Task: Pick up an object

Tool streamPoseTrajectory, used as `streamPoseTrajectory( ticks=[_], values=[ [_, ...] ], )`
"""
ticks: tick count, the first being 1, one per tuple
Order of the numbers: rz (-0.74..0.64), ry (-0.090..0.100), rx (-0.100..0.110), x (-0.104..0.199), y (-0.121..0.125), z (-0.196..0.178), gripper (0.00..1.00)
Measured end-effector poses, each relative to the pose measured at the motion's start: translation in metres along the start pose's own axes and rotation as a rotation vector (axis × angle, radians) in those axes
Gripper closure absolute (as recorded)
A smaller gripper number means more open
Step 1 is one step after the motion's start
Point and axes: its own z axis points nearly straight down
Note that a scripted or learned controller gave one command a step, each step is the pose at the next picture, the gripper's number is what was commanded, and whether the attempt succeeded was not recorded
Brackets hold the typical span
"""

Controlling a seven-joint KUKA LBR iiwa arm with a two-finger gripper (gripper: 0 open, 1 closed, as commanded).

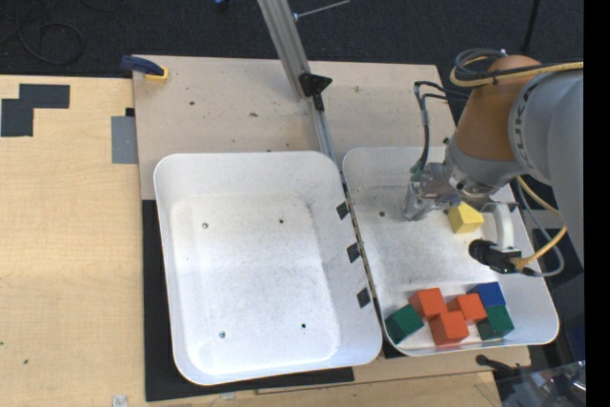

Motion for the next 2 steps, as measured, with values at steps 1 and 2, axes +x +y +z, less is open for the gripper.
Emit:
streamPoseTrajectory(
  ticks=[1, 2],
  values=[
    [-0.002, -0.001, -0.006, -0.006, -0.005, -0.045, 1.00],
    [-0.008, -0.001, -0.006, -0.008, -0.002, -0.088, 1.00]
  ],
)
